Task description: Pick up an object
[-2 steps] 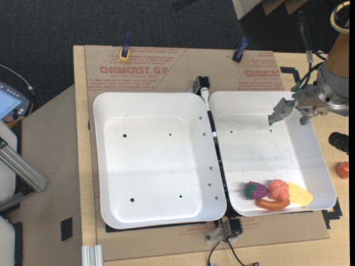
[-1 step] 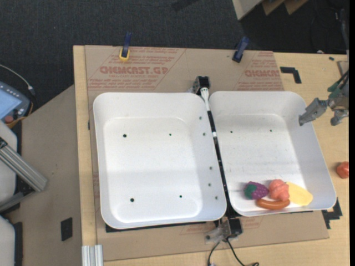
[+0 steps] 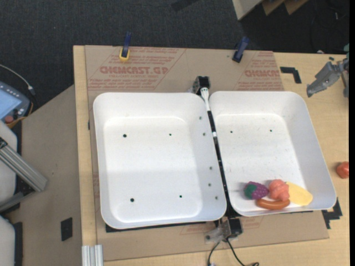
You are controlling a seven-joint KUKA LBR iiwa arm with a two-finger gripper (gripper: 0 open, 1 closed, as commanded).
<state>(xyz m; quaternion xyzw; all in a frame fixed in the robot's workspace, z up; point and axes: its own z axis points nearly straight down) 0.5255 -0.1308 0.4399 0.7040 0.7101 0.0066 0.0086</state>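
Toys clustered in near corner of right bin [image 3: 310,126]: purple piece [image 3: 255,190], orange-pink piece [image 3: 279,189], yellow piece [image 3: 299,194], red sausage [image 3: 272,203]. Gripper [image 3: 326,80] at far right, well apart, state cannot tell. Risk: pieces touching, near wall, so grasp may slip or catch two.

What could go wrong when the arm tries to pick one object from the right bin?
1. The purple piece, the pink piece, the yellow piece and the orange sausage-shaped piece lie touching in one cluster, so the tool may catch two or push them apart.
2. The cluster sits by the near wall of the right bin, so the tool may strike it.
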